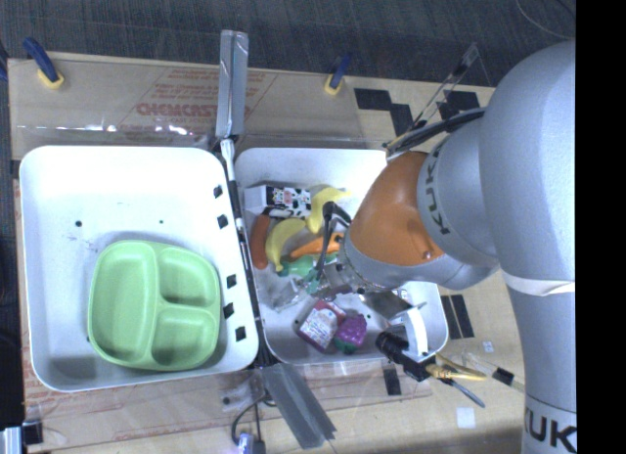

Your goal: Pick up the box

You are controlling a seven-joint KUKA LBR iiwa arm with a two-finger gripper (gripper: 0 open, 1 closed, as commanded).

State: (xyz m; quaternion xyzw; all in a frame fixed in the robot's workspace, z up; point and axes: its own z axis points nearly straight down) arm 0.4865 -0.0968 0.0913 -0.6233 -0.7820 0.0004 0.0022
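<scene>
Nearest the camera's foot of the view, a small pink and white pouch (319, 326) is lying beside a purple grape-like toy (350, 330) at the near end of the right-hand shallow white bin (293, 352). Just beyond them the grey arm with its orange band (391, 222) is leaning over this bin, and its two-finger gripper (323, 266) is hanging low among the clutter; whether it is apart or together cannot be told, since the wrist is covering it. A yellow plastic banana (284, 237), an orange carrot-shaped toy (318, 245) and a green piece (301, 267) are crowding round it. Farther back, the small white carton box with black printed figures (286, 200) is lying flat near the bin's far wall, apart from the gripper. In the left bin (59, 173) a light green divided plate (154, 302) is resting.

The reach seems to be the step in hand. Next, the arm probably needs shifting toward the far wall before descending on the box.
</scene>
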